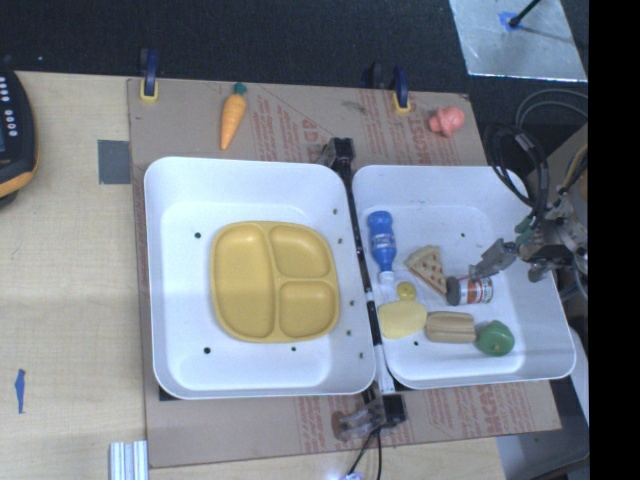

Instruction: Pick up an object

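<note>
The right white bin [545, 368] holds several small things: a blue bottle [380, 236], a tan wedge-shaped toy [428, 268], a small red-and-silver can [470, 291] lying on its side, a pale yellow piece [401, 318], a brown bun-like toy [449, 327] and a green round toy [494, 339]. My gripper [515, 265] reaches in over the bin's right side, just right of and above the can. Its fingers stand apart with nothing between them; the left fingertip [490, 261] points down toward the can.
The left white bin [170, 358] carries a yellow divided plate [275, 280]. Behind the bins an orange toy carrot [232, 116] and a pink toy [447, 120] lie on the cardboard. Black cables [525, 163] hang near the arm at the right.
</note>
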### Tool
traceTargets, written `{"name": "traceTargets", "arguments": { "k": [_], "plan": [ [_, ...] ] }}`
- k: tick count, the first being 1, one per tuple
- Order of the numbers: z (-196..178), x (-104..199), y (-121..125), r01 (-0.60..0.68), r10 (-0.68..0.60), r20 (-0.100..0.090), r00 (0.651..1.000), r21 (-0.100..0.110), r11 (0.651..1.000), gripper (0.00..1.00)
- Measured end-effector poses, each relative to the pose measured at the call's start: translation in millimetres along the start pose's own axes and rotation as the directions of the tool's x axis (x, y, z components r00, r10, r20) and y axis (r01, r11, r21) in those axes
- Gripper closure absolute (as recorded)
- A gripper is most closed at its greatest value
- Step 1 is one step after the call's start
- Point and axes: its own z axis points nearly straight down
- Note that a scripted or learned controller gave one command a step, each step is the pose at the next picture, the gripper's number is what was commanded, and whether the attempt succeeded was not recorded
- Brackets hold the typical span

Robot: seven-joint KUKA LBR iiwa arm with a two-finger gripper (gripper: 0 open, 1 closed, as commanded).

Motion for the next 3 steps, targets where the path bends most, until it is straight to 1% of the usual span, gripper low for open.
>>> {"name": "traceTargets", "arguments": {
  "k": [1, 2, 3],
  "plan": [
    [154, 54, 9, 0.004, -0.004, -0.003, 1.000, 0.001, 1.000, 0.00],
    [147, -24, 48, -0.004, 0.005, 0.004, 1.000, -0.007, 1.000, 0.00],
    [149, -60, -18, -0.007, 0.007, 0.000, 1.000, 0.003, 1.000, 0.00]
  ]
}}
